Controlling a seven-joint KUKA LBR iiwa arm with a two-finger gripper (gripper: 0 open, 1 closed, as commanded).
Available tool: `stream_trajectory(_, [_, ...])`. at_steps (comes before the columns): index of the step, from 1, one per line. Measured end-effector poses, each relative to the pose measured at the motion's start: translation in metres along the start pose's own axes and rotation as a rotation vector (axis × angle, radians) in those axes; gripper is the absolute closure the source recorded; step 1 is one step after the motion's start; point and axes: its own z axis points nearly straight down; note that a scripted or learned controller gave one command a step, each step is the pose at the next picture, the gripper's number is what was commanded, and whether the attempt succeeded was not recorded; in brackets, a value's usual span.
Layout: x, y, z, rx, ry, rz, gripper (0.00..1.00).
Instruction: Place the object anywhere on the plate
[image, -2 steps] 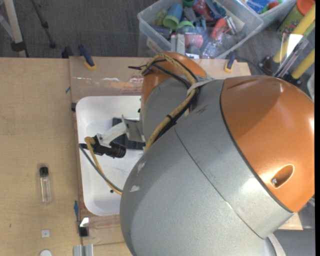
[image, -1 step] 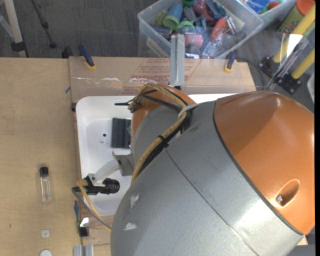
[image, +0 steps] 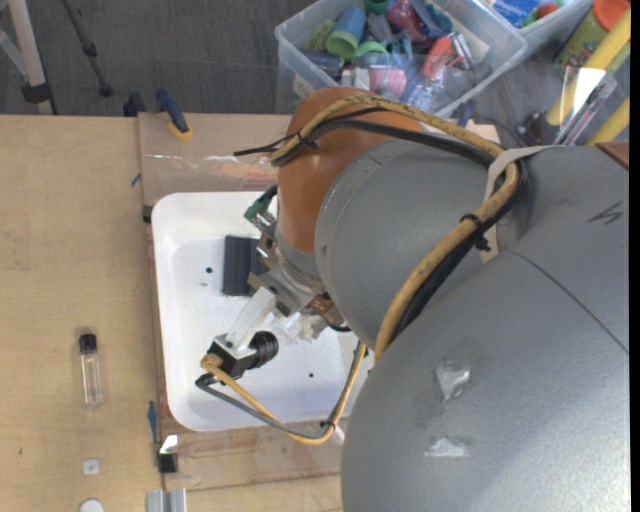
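1 white bin (image: 178, 335), 1 blk block (image: 237, 265) in it, 1 vial (image: 90, 368) outside

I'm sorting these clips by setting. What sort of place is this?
Probably a robotics lab: a grey arm reaches over a white bin on a wooden bench, with a clear crate of mixed colourful objects behind.

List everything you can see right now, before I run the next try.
bin: one, white, mid-bench, partly under the arm
block: one, black, flat in the bin's far-left part
vial: one, clear with a black cap, on the bench left of the bin
clamp: one, blue, at the bench's far edge
tub: one, clear, holding coloured items, beyond the bench
arm: one, grey with an orange band, over the bin from the right
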Motion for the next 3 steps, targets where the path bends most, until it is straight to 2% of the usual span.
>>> stream_trajectory(1, [0.0, 0.0, 0.0, 0.001, 0.0, 0.001, 0.0])
stream_trajectory(2, [0.001, -0.001, -0.009, 0.002, -0.004, -0.003, 1.0])
stream_trajectory(3, [-0.009, 0.055, 0.055, 0.002, -0.002, 0.06, 1.0])
